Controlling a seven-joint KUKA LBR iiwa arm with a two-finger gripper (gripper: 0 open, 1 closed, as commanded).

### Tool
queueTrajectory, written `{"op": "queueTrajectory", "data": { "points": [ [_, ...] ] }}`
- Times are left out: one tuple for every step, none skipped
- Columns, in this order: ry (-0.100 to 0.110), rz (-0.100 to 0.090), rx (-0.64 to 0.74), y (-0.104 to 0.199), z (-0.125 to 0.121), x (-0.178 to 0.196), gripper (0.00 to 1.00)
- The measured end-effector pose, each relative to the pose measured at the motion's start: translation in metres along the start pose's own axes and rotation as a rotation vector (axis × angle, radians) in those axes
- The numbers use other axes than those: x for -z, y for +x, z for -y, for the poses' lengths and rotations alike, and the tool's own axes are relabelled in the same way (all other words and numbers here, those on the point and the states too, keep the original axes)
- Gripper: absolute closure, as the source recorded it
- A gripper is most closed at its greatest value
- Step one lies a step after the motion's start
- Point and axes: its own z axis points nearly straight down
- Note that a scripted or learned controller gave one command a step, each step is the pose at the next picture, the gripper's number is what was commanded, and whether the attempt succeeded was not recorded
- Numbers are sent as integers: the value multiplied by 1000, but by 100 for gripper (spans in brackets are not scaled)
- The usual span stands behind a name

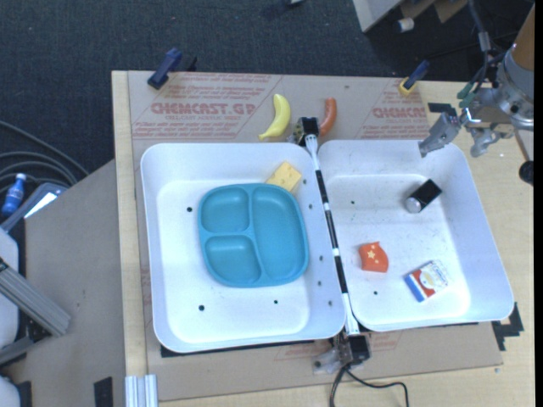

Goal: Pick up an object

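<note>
Spread wide and holding nothing, the pincer (pixel 460 136) hangs above the far right corner of the right bin (pixel 475 219), its fingers (pixel 436 136) touching no object. Below lie a dark cylinder (pixel 422 197), a red block (pixel 373 258) and a small packet (pixel 426 280); the arm is cut off at the frame's right edge.

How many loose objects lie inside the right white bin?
3. A black and silver cylinder lies near the far wall, a red-orange piece near the middle, and a small red, white and blue packet toward the near right corner. None seems hidden.
</note>
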Motion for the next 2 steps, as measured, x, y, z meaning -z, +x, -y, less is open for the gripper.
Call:
{"op": "queueTrajectory", "data": {
  "points": [
    [1, 0, 0, -68, -11, -69, 0],
    [11, -20, 5, -58, -55, -201, 0]
  ]
}}
